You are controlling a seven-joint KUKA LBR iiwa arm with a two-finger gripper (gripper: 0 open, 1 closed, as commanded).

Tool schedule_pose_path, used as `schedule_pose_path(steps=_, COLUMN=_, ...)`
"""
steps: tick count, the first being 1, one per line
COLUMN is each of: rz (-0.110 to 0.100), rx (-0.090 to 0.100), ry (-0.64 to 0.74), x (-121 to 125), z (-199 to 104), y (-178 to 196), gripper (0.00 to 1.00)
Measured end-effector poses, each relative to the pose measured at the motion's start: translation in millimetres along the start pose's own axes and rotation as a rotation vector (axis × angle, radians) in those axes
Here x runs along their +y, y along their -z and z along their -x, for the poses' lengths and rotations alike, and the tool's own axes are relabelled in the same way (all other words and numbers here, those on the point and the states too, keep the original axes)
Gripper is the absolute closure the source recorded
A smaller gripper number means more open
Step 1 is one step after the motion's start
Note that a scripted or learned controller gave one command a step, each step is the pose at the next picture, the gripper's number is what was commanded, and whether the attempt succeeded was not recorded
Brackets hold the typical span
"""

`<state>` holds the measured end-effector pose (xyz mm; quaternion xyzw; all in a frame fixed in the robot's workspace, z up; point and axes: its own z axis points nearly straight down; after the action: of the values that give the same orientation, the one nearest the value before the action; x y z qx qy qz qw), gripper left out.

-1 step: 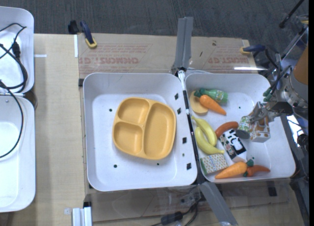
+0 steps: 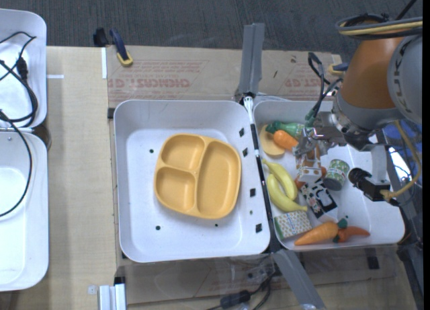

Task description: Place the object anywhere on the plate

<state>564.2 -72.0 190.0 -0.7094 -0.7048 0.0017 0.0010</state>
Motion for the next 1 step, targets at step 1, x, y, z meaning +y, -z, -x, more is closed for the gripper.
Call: schedule_pose_path(steps=1, rz=0.000, rx=0.000, ry=0.132, x=-19.0, z=25.2, y=-4.6, gripper=1.00)
